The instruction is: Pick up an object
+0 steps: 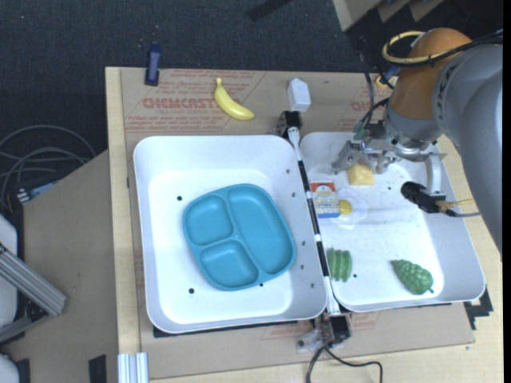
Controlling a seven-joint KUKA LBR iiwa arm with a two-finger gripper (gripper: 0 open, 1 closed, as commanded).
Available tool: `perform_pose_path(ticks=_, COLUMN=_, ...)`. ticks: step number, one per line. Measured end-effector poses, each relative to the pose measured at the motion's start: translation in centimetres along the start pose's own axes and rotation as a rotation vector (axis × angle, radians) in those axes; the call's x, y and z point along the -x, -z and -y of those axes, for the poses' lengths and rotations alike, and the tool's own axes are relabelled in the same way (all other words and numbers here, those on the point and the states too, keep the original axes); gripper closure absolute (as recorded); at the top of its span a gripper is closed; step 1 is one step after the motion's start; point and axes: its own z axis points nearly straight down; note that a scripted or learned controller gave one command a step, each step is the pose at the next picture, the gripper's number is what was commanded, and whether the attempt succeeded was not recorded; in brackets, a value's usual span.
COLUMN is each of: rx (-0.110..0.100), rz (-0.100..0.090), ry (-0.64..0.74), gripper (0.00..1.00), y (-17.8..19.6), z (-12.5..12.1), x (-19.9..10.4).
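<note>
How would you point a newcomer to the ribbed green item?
Start at the right bin, then the near end of its left wall. The ribbed green item lies there, nearer the camera than the small box. The other green thing, further right, is bumpy; this one has lengthwise stripes.

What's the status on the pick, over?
Claw low in right bin, just over yellow block. Grasp unconfirmed. Carton close on block's lower left.
</note>
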Motion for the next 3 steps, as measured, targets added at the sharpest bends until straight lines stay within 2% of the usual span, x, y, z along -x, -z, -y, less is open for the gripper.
perform_pose_path(ticks=1, rx=0.010, rz=0.002, ry=0.002, gripper=1.00, y=1.4, z=-0.3, x=0.0)
perform_pose_path(ticks=2, rx=0.006, rz=0.002, ry=0.001, gripper=0.00, y=1.2, z=-0.2, x=0.0)
perform_pose_path(ticks=3, rx=0.000, rz=0.000, ry=0.001, gripper=0.00, y=0.0, z=0.0, x=-0.8)
